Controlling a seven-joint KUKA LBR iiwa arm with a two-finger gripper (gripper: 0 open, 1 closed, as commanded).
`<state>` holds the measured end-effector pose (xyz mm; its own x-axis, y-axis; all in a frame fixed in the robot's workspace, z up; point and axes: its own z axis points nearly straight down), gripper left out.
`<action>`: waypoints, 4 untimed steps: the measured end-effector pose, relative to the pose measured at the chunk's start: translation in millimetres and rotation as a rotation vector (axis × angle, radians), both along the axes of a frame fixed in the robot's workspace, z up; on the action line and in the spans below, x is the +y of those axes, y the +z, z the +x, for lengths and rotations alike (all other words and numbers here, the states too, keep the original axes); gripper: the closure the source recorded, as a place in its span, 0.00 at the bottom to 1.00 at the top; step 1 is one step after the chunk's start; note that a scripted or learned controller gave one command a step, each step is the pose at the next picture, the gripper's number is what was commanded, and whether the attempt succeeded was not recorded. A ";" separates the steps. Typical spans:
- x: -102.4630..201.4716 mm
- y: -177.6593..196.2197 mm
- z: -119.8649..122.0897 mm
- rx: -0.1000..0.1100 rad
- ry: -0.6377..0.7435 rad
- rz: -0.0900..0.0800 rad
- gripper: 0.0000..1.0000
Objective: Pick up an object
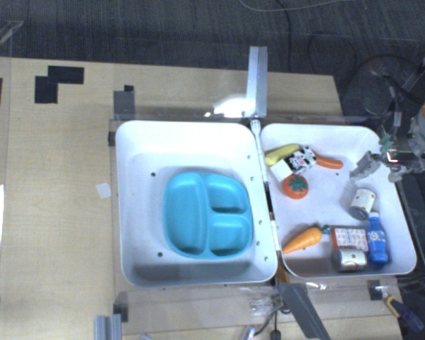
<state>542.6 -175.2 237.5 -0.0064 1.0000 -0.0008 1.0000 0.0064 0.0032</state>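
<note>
The gripper [372,163] hung over the right bin's [409,261] far right edge; I couldn't tell its state. Nothing was lifted yet: a can [362,202] lay near the right edge, 2 carrots [302,239] elsewhere.

A pale wooden surface [57,190] fills the left and middle of the frame. Black tape patches [57,82] sit at its upper left. Dark carpet [127,13] runs across the top, with a thin cable [283,6] looping at upper right. A metal post [258,83] stands at upper centre.
</note>
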 end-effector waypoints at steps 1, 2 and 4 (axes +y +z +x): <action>36.9 -88.9 13.2 0.001 -0.020 0.000 0.00; 38.8 -28.1 28.5 -0.002 -0.110 0.000 0.00; 39.9 -16.8 30.3 -0.007 -0.103 -0.001 0.00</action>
<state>572.9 -135.3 220.7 0.0963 0.9954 -0.0010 0.9953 -0.0963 0.0105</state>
